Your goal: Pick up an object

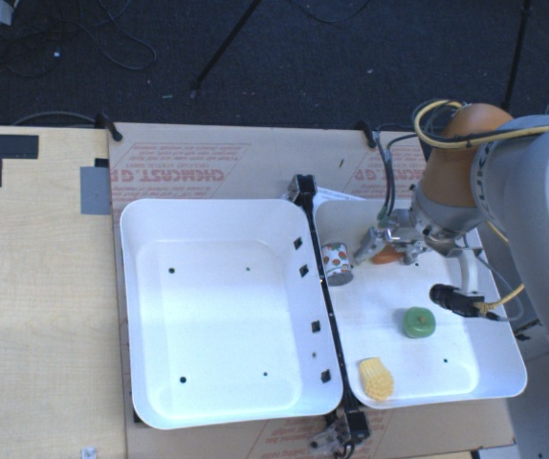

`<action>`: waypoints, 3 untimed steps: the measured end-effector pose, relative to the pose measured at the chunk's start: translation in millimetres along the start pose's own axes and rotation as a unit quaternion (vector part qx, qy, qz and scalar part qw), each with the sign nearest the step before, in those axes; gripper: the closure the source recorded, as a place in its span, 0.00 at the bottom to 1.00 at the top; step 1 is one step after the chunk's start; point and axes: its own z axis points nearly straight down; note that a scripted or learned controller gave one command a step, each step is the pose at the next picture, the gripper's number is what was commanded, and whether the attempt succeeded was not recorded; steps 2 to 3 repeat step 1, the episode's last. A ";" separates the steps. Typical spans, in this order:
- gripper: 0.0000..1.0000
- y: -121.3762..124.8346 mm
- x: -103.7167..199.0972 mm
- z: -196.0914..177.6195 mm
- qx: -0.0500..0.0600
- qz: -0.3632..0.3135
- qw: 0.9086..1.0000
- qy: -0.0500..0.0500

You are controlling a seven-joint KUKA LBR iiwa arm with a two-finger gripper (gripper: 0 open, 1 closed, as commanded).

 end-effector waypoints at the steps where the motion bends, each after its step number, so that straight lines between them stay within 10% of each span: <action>1: 0.00 7.9 -0.7 0.8 0.004 0.000 1.000 0.001; 3: 0.00 7.9 -0.7 0.8 0.004 0.000 1.000 0.001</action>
